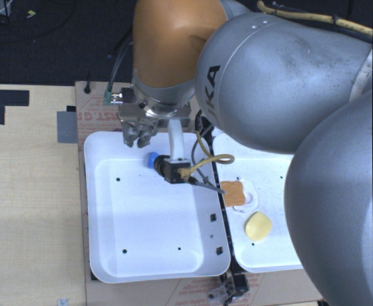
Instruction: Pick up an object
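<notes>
The yellow oval piece [258, 226] lies toward the front of the bin on the view's right [269, 261]. An orange piece [234, 195] lies just behind it, by that bin's left wall. That makes two things, one of each, and two bins. Both pieces are well apart from the gripper [139, 135], which hangs over the far rim of the left-hand bin [148, 263]. Whether the gripper is open or closed cannot be told, and no thing is seen in its hold.
</notes>
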`<state>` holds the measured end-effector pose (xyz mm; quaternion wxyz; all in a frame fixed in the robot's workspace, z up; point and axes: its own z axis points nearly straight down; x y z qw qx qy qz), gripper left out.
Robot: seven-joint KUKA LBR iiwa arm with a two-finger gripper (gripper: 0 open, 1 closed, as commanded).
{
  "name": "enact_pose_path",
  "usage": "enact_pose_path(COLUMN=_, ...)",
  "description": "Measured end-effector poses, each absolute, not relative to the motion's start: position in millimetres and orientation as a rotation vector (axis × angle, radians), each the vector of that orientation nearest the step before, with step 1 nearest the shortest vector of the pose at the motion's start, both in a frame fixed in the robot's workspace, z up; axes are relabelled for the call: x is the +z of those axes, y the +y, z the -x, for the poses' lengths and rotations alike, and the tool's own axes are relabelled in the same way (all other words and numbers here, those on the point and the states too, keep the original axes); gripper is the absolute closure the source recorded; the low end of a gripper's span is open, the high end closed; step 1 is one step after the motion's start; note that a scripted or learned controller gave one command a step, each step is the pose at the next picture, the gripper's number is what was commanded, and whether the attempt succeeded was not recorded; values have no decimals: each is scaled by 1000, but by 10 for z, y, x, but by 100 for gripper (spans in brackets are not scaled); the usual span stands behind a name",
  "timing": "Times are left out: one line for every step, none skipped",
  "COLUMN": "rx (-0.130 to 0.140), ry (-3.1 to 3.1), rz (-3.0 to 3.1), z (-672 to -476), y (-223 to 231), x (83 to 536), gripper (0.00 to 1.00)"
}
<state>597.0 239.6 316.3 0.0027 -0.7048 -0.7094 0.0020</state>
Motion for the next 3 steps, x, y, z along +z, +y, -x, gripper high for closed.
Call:
enact_pose_path(rx=-16, ry=-2226, rz=2219, z=-5430, y=2447, x=4387, gripper=100)
enact_pose_path(rx=-12, ry=-2224, rz=2221, z=-5137, y=2433, x=5296, gripper=100)
enact_pose_path(rx=4, ry=-2221, rz=2220, z=-4747, y=2358, x=5388, gripper=100)
